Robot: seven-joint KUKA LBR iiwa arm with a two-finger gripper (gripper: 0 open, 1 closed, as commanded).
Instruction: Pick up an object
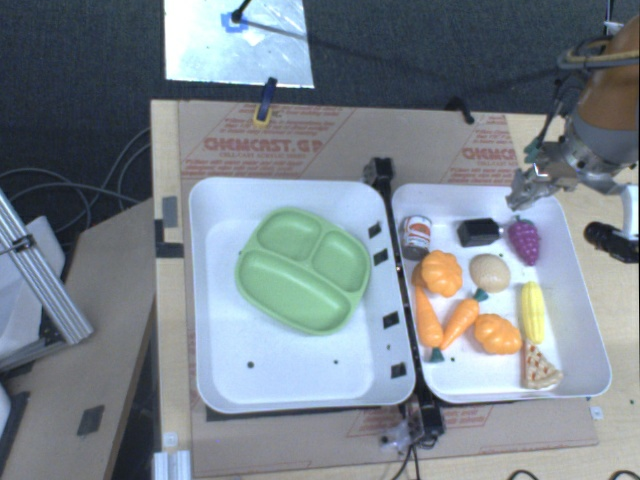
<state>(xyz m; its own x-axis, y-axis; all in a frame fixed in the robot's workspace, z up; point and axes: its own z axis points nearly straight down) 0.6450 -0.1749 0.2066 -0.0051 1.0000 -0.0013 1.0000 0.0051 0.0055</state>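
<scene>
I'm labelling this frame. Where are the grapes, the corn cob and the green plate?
grapes [525,240], camera view, middle of the purple bunch.
corn cob [533,311], camera view, middle of the yellow cob.
green plate [262,286], camera view, floor of its large compartment.

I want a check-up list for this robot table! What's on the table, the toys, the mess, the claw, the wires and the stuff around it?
Surface: bench bearing two white bins, left bin and right bin.
Job's things: in the right bin, purple grapes, corn, pizza slice, egg, two carrots, two orange pumpkins, can, black block.
Clutter: green divided plate in the left bin.
Claw: claw hangs over the right bin's back edge, near the grapes, holding nothing seen.
Cables: loose cables at left of the bench.
Surroundings: shiny sheet on dark floor; metal frame at left.
</scene>
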